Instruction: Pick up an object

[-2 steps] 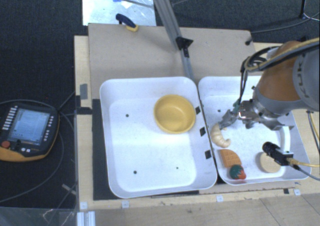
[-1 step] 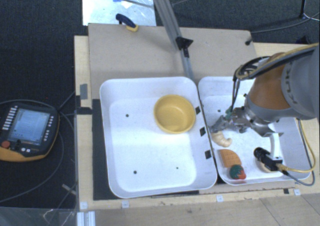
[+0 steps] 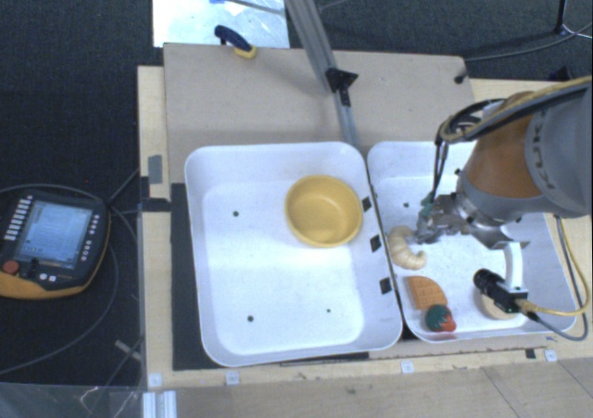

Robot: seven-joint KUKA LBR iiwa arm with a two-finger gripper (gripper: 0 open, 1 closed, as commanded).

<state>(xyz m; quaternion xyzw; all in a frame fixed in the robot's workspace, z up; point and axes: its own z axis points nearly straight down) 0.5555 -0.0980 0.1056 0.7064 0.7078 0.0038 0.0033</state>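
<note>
My gripper (image 3: 427,227) is low in the right bin (image 3: 394,166), near its left wall, at the end of the grey and orange arm (image 3: 505,166). Just below and left of it lies a cream curved piece (image 3: 405,247), touching or almost touching the gripper tip. An orange wedge-like piece (image 3: 426,292) lies nearer the front, with a small green and red object (image 3: 441,319) beside it. A yellow bowl (image 3: 322,209) sits upright in the left bin (image 3: 213,249), toward its back right.
A black and white fitting (image 3: 498,291) on the arm hangs over the right bin's front right, above a pale object. A slanted metal pole (image 3: 315,31) crosses the board behind the bins. A teach pendant (image 3: 48,242) lies on the floor at left.
</note>
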